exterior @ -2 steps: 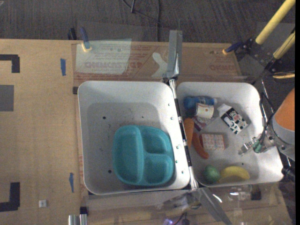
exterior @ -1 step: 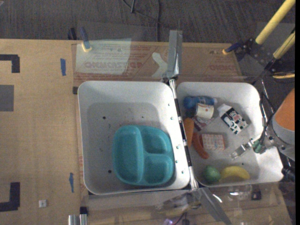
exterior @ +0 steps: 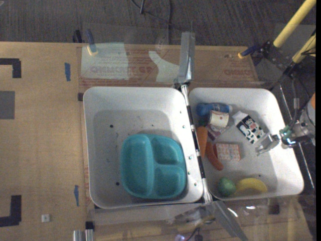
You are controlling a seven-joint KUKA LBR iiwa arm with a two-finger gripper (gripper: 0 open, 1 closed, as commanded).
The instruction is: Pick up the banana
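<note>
The approach step is in hand: the gripper hovers above the banana, well apart from it; the jaws' state cannot be told. The next move calls for travel toward the banana, beside the green fruit, then descent.

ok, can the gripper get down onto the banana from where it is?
Probably yes. The banana lies uncovered near the right bin's front edge, the green fruit beside it; the gripper sits above the same bin.

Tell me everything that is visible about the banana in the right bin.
The banana is yellow, curved and smooth, unpeeled, probably a plastic toy. It lies flat near the front wall of the right bin, ends pointing left and right, arch toward the bin's middle. Its left end sits beside or touches the green fruit. The gripper is above it, apart.
</note>
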